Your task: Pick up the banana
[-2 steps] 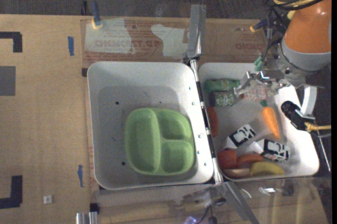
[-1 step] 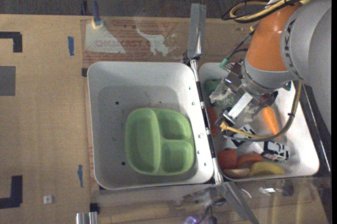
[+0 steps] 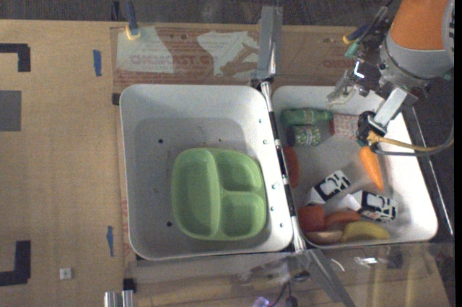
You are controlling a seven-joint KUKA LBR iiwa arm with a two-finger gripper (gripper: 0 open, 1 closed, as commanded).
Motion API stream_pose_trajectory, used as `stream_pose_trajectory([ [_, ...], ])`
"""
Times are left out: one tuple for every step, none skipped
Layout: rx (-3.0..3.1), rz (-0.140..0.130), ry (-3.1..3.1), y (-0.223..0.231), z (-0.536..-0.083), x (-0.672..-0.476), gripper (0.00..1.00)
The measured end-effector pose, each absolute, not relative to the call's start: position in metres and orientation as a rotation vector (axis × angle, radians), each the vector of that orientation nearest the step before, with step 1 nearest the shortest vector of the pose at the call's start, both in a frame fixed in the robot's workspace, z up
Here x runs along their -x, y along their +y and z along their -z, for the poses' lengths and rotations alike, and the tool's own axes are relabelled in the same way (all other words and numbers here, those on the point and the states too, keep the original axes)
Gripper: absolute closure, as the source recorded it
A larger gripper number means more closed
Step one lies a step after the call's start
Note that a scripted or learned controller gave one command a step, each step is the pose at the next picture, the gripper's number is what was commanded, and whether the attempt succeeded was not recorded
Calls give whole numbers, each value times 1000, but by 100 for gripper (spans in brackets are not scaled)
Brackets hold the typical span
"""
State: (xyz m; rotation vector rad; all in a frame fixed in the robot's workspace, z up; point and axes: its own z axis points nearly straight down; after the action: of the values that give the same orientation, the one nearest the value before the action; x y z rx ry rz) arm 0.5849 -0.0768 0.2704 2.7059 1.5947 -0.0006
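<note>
Locating the banana (image 3: 366, 231): we find it lying flat in the near corner of the right bin (image 3: 427, 215), its long side along the bin's near wall.
Neighbours: a black-and-white block (image 3: 377, 206) sits just beside it on the far side, and an orange-red piece (image 3: 342, 217) touches or nearly touches its left end; we cannot tell which.
Pincer (image 3: 359, 85): it hangs over the far end of the right bin, near the green cans (image 3: 307, 125), well apart from the banana; we cannot tell whether it is released or clenched, and we see nothing held in it.
Carrot (image 3: 371, 167): it lies between the pincer and the banana.
Handling: we judge the banana light, with a smooth, curved skin that may slip, and possibly soft enough to mark under a hard squeeze.
Hold: we would take it across its narrow width at mid-length, where the curve is thickest.
Risk: we expect the crowding block and the bin wall to leave little room for that approach.
Left bin (image 3: 144, 118): it carries a green divided plate (image 3: 216, 193), no concern of ours.
</note>
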Motion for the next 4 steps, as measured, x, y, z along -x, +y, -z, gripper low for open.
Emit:
stream_pose_trajectory([
  [-2503, 3, 1904, -37, -184, -545, 0],
  [-2706, 3, 1598, 89, -210, -512, 0],
  [-2807, 9, 1419, 60, -183, -482, 0],
  [-2722, -32, 1490, 73, -129, -491, 0],
])
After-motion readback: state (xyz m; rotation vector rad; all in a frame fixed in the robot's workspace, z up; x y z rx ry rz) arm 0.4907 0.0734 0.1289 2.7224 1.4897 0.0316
